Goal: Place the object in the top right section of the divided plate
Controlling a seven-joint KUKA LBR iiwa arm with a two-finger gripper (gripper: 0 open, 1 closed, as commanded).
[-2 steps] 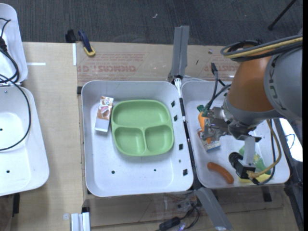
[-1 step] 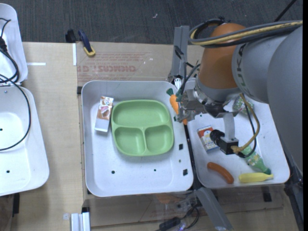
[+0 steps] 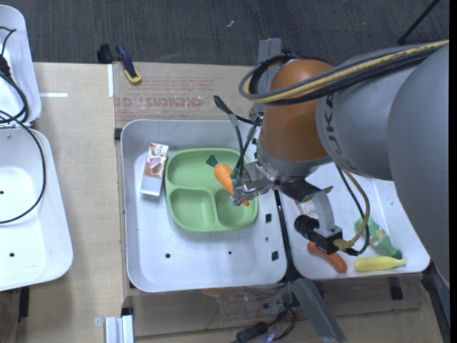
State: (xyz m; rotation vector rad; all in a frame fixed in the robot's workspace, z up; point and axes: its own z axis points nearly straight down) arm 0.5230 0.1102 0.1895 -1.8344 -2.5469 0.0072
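carrot (image 3: 224,176) on plate (image 3: 187,206) (touching jaws)

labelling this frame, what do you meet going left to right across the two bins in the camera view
small box → green divided plate → toy carrot on the plate → pincer → orange toy → yellow banana

Bins: two are sitting side by side, left bin (image 3: 143,263) and right bin (image 3: 410,224)
Divided plates: one green plate (image 3: 189,209) is lying in the left bin
Carrots: one (image 3: 224,176) is showing over the plate
Small boxes: one (image 3: 153,168) is lying beside the plate
Bananas: one (image 3: 379,264) is lying in the right bin
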